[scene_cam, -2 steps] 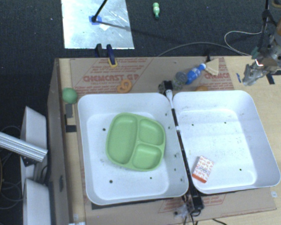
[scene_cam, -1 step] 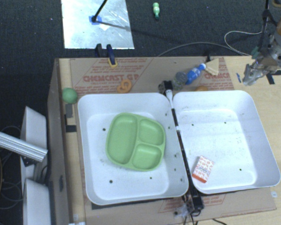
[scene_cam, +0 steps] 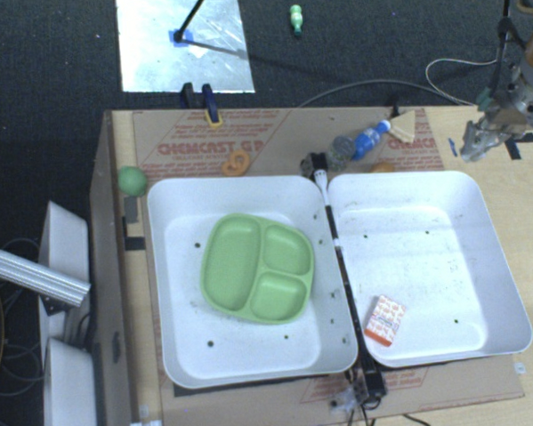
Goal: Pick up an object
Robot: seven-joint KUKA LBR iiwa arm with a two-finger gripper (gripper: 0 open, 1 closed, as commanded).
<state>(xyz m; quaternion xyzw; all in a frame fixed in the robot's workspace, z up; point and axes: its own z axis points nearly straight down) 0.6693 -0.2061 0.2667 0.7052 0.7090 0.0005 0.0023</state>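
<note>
Left bin (scene_cam: pixel 180 346): the green divided plate (scene_cam: pixel 257 268) took the middle; you had room along its edges.
Right bin (scene_cam: pixel 492 267): a small packet (scene_cam: pixel 384 320) blocked only the near-left corner.

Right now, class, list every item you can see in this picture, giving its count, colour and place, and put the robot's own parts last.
bins: two, white, side by side on the bench
divided plate: one, light green, in the left bin
small packet: one, orange and white, near the front of the right bin
ball: one, green, on the bench left of the left bin
bottle: one, blue and clear, lying behind the bins
ring: one, orange, on the bench behind the left bin
sheet: one, shiny grey, on the floor behind the bench
gripper: one, grey, above the bench's back right corner
</note>
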